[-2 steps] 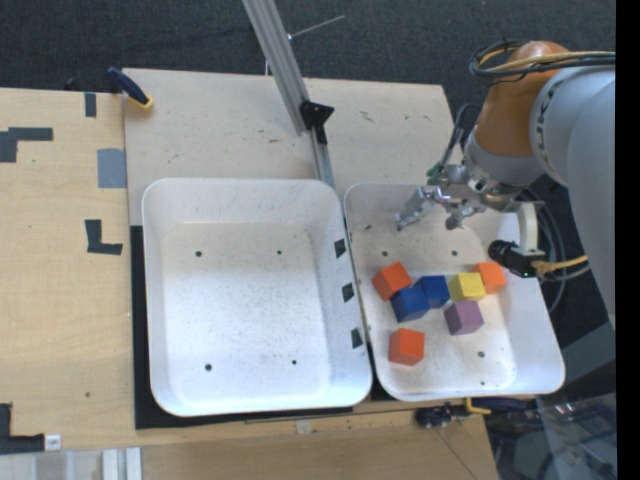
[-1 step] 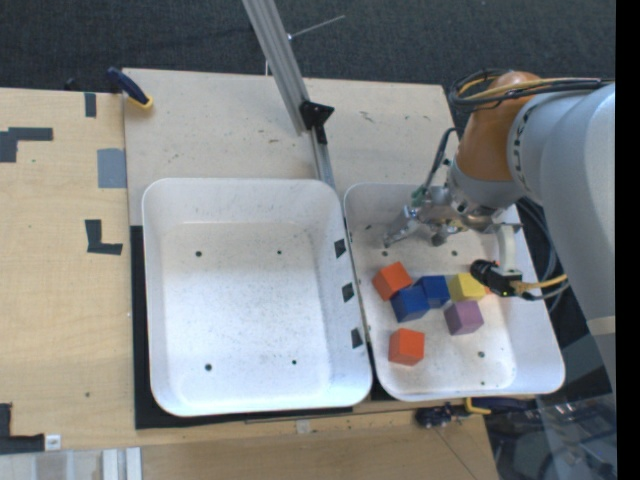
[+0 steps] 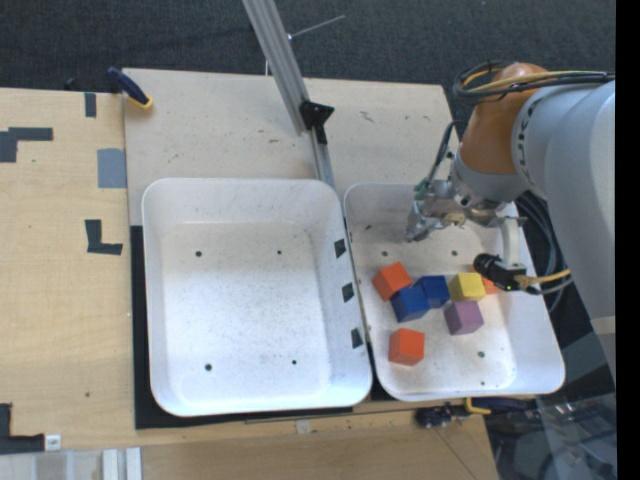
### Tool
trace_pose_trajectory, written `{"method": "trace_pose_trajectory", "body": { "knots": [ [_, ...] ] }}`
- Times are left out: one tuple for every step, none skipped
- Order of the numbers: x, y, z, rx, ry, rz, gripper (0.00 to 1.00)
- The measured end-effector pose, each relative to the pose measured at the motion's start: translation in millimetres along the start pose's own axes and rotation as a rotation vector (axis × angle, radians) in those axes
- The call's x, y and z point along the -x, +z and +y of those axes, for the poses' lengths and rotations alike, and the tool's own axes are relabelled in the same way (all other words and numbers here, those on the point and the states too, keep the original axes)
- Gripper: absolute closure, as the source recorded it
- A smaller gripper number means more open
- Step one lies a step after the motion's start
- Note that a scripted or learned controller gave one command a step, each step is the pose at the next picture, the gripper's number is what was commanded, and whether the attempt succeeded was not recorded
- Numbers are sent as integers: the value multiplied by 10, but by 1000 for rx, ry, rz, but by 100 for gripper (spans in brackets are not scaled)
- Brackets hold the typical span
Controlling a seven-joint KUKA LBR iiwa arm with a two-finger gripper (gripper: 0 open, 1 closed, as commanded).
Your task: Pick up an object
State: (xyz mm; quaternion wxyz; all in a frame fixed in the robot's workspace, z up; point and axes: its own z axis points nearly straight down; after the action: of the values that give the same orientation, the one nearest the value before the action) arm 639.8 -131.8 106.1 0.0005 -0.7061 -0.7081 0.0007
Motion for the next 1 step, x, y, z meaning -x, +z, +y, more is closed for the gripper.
{"method": "trace_pose_trajectory", "body": {
  "knots": [
    [-52, -619, 55, 7, 1, 0, 100]
  ]
}}
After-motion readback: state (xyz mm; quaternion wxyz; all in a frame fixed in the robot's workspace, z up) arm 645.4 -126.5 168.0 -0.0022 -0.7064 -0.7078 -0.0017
